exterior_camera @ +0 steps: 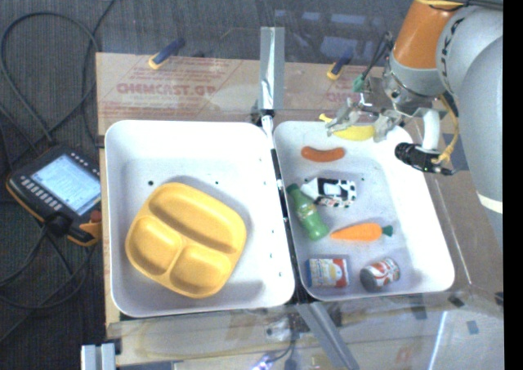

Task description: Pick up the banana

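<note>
Banana sits at the top of the right bin, partly hidden between the fingers of the gripper, which is clamped on it. Sausage lies just below, then cow toy, bottle, carrot.

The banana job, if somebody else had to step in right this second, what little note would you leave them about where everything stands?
Gripper: at the far edge of the right bin, right over the banana. Whether its fingers have closed on the fruit cannot be judged from this angle.
Banana: at the back of the right bin, just behind the sausage; it looks low, not clearly lifted.
Also in that bin: toy cow, green bottle, carrot, two cans at the front. The yellow tray sits in the left bin.
Done: the approach.
Left: confirm the grip, then lift the banana.
</note>
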Robot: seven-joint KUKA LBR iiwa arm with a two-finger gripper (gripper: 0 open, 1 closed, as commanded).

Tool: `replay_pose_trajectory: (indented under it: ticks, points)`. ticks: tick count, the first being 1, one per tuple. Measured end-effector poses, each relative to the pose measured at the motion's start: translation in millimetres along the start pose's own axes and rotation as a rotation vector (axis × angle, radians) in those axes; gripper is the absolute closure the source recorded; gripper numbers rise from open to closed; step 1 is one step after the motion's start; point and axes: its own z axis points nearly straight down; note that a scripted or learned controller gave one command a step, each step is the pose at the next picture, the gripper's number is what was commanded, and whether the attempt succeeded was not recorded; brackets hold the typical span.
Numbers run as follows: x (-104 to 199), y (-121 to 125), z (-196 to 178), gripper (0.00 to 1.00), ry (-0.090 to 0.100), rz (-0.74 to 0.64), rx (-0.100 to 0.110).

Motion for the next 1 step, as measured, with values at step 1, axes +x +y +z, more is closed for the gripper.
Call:
replay_pose_trajectory:
  ticks: [1]
  points:
    - [99.3, -10.3, -45.4, 1.00, 0.000, 0.111, 0.002]
